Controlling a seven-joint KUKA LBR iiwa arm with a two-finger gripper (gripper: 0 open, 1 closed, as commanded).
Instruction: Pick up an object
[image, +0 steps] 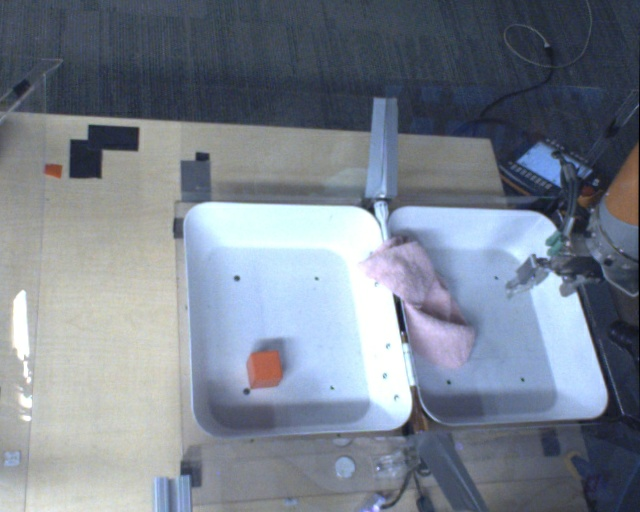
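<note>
Gripper: the gripper is seen at the right side of the right bin; whether it is spread or closed cannot be told, and nothing is seen held.
Progress: no object is judged to have been picked up; approach, grasp and lift are left.
Pink cloth: the pink cloth is draped over the divider, left of the gripper, apart from it.
Orange block: the orange block lies well to the gripper's left, in the left bin.
Obstruction: nothing is seen between gripper and cloth.

Even, bright overhead light; soft shadows along the bins' near walls; slight blur throughout; glare at left edge.
</note>
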